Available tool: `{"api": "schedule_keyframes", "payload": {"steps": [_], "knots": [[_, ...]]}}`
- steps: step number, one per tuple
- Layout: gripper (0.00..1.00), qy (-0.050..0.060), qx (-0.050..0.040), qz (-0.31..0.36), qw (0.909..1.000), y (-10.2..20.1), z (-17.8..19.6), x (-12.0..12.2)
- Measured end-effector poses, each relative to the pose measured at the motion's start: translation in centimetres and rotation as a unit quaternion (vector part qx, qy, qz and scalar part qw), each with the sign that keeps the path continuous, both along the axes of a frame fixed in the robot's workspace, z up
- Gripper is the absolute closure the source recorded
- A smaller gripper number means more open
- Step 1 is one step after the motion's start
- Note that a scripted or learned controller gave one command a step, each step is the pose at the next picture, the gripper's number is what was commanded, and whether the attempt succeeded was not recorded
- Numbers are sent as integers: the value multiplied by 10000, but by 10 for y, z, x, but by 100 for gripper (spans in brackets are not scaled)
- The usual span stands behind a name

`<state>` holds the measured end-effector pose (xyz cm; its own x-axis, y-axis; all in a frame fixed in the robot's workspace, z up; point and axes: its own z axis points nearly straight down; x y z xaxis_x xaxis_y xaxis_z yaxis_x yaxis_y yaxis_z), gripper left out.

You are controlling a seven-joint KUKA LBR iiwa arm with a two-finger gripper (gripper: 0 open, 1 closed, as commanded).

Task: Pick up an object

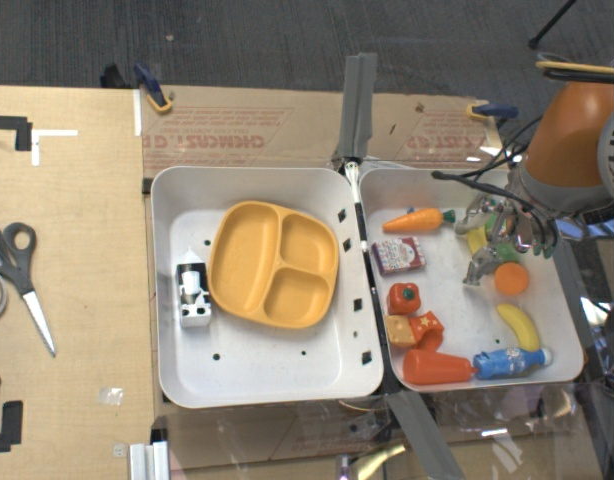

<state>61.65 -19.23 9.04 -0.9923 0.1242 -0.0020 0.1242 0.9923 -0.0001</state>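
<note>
The jaws (pixel 494 240), grip unclear, hang over the right bin (pixel 569 308) beside an orange ball (pixel 511 280), carrot (pixel 415 221) and banana (pixel 519 326).

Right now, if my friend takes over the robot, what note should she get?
Gripper: over the right bin, near its back, just above the orange ball; nothing seen between its fingers.
Right bin: carrot, banana, blue bottle, red tomato, small packet.
Left bin: yellow divided plate.
Done: nothing lifted yet.
Left: grab one thing and lift it.
</note>
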Motion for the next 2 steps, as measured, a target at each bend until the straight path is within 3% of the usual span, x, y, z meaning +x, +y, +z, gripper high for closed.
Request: {"api": "schedule_keyframes", "payload": {"steps": [1,2], "knots": [[100,0,-3,20,10000,1,7,1],[100,0,-8,38,10000,2,13,2]]}}
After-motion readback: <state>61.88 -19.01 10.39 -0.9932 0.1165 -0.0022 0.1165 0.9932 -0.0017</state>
